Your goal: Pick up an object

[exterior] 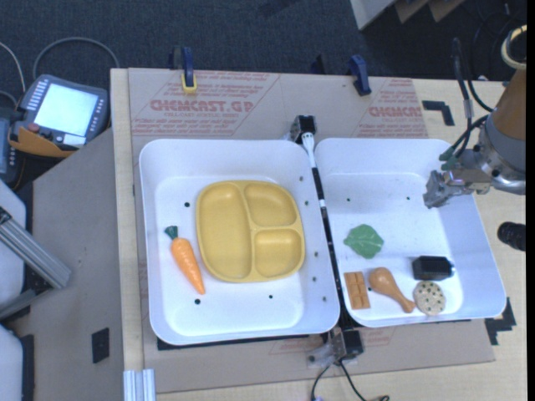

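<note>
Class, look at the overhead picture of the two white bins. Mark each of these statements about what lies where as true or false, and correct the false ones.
1. The carrot lies in the left bin, beside the yellow divided plate. True.
2. The green leaf lies on the yellow plate. False: it lies on the floor of the right bin.
3. The gripper is over the right bin, apart from the toys at that bin's near side. True.
4. The drumstick is between the gripper's fingers. False: it lies on the bin floor, beside the cookie.
5. The black block is in the left bin. False: it is in the right bin.
</note>
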`<state>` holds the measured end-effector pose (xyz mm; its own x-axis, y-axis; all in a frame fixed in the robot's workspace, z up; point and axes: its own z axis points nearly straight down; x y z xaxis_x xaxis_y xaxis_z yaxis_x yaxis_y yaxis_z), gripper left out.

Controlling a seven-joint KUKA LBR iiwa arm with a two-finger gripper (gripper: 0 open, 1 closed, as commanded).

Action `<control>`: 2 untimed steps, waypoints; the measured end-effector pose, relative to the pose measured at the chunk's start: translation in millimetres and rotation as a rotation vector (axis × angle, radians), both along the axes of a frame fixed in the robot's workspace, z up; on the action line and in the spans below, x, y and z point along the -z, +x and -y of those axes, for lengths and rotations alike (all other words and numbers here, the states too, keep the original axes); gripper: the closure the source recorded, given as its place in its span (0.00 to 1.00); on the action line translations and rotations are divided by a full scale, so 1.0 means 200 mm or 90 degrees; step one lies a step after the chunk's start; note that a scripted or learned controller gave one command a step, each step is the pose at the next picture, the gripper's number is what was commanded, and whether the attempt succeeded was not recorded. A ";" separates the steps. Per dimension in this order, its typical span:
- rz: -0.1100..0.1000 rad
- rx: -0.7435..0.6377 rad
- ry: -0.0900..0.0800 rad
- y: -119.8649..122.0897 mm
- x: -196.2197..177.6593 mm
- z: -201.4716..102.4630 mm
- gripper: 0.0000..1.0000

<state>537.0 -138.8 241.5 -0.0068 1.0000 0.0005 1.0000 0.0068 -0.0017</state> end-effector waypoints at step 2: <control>0.000 0.000 0.000 0.18 0.01 -0.51 1.00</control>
<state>572.5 -37.6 240.1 -0.0069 1.0000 0.0005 1.0000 0.0069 -0.0022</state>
